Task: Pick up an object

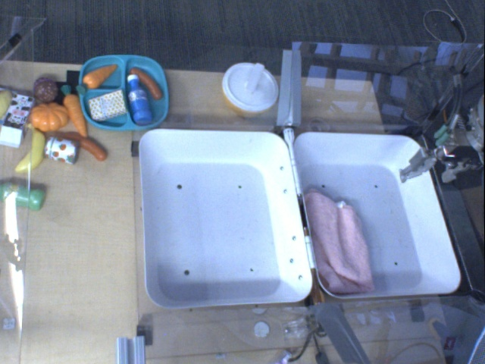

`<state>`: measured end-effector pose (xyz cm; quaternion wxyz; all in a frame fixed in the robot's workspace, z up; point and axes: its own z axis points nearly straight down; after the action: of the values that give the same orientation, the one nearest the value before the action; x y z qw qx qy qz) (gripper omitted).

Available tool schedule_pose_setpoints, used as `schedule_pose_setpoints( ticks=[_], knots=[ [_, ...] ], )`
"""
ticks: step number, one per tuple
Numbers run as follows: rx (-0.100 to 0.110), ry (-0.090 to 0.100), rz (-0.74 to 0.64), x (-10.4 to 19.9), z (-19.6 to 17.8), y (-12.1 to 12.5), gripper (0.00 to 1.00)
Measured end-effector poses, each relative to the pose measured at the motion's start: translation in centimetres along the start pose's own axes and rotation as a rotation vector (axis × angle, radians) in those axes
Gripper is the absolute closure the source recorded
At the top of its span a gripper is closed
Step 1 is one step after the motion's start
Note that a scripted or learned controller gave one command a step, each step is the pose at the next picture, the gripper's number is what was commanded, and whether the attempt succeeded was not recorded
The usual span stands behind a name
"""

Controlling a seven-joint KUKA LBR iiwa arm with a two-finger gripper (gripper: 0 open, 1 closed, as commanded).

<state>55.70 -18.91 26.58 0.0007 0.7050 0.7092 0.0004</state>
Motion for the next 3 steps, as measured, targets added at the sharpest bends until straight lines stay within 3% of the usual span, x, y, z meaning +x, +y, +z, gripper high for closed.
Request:
schedule_pose_setpoints(
  ticks=[1, 2, 3],
  knots=[
    [0.000, 0.000, 0.000, 0.0, 0.0, 0.0, 0.00],
    [0.001, 0.001, -0.226, 4.8, 13.0, -2.8, 0.00],
    [-0.012, -0.003, -0.360, 9.0, 17.4, -0.4, 0.00]
  ],
)
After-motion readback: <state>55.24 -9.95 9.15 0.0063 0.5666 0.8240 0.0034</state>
